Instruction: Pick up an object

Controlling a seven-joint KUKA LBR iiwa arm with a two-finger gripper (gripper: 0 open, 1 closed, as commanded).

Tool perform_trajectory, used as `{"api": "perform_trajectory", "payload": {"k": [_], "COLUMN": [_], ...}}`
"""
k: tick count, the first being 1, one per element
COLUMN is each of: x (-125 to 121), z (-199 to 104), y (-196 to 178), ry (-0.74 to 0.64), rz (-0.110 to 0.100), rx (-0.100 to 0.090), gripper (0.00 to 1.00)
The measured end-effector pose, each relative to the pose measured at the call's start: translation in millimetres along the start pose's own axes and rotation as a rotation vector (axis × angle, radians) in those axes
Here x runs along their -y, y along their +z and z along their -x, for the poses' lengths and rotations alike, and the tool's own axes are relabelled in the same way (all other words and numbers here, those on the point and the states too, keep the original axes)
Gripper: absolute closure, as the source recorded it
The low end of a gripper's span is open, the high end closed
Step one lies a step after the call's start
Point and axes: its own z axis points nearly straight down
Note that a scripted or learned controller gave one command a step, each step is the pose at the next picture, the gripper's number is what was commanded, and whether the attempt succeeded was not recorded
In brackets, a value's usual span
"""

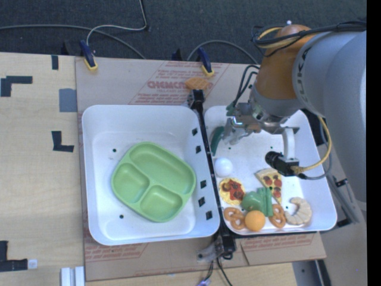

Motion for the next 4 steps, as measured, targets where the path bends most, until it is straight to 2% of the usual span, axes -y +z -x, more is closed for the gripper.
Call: {"api": "perform_trajectory", "payload": {"k": [1,2,3,4], "x": [0.5,119.1,44.2,-16.6], "z": [0.3,78.9,67.9,64.5], "y": [0.8,44.2,98.2,98.6], "ry": [0.0,0.005,0.0,0.0], "rz": [-0.002,-0.005,0.005,0.005], "rx": [0.0,0.001,0.001,0.002], "gripper": [0.0,0.0,0.0,0.0]}}
